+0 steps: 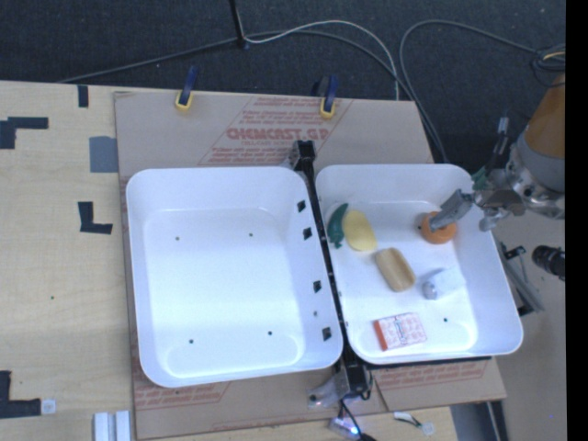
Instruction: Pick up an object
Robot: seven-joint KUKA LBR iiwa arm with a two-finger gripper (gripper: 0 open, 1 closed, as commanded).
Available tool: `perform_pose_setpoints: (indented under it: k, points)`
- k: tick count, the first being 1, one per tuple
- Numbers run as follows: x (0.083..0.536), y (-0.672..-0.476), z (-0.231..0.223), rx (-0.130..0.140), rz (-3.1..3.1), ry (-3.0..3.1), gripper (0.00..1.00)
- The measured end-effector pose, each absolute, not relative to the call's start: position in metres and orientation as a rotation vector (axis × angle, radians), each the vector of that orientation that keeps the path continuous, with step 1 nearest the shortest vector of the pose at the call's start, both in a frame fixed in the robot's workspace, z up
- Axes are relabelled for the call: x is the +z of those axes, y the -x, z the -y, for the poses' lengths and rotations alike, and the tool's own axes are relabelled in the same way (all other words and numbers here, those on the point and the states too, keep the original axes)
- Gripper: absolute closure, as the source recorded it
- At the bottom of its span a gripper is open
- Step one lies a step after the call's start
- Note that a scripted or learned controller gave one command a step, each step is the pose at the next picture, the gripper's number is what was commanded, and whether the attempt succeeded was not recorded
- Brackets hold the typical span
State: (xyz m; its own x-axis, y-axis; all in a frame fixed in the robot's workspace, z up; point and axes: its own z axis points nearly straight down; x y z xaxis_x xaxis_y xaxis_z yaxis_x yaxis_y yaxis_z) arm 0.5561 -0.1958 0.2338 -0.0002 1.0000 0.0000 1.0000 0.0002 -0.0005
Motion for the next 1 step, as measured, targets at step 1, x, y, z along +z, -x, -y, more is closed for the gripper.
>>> perform_pose_setpoints:
  k: [1]
  points:
    - [0.1509, -0.5225, 0.1426, 0.006, 2.219, 2.213, 0.00]
